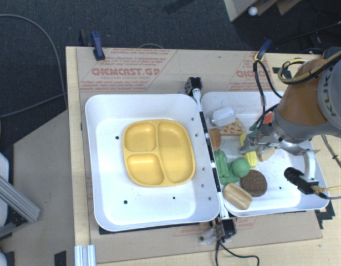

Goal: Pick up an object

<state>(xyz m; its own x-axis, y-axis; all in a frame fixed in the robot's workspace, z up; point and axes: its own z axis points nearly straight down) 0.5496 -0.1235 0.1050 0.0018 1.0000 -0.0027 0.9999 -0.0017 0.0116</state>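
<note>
My gripper (251,143) hangs low in the right bin (281,201), near its middle, on the grey arm with the orange band (303,101). Right below it lies a small yellow piece (252,159), touching or nearly touching the gripper tip. A green ball (239,167) sits beside that piece, with a long green item (221,168) to its left. A round brown cookie (255,183) and a tan bread roll (237,196) lie toward the front. A pizza-like wedge (233,129) and a white lump (223,116) lie farther back.
The left bin (103,126) holds a yellow divided plate (158,151). A black clamp (193,85) sits at the far end of the rim between the bins. Cables (261,76) trail beside the arm, and a black part (296,178) juts over the right bin's front right.
</note>
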